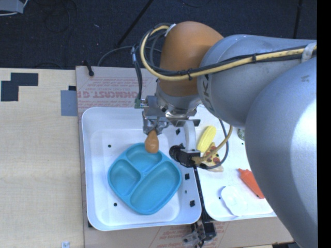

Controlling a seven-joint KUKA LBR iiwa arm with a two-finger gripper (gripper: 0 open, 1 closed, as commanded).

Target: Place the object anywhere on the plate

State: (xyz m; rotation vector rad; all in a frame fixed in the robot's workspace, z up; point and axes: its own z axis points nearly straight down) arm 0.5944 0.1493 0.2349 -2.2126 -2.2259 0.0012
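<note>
brown object (151, 142) hanging long axis downward, pinched between the closed fingers of the gripper (153, 132). poised right over the blue plate's (145, 182) upper rim, inside the left bin (98, 138).

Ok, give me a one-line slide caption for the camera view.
Tool above the blue plate's far rim with a brown object just beneath it, in the left bin.

We see the arm (269, 112) covering much of the right bin (232, 211) and running off the right edge. The hand (154, 128) is mostly hidden under the wrist; we cannot tell whether it grips the brown object (151, 142).
</note>
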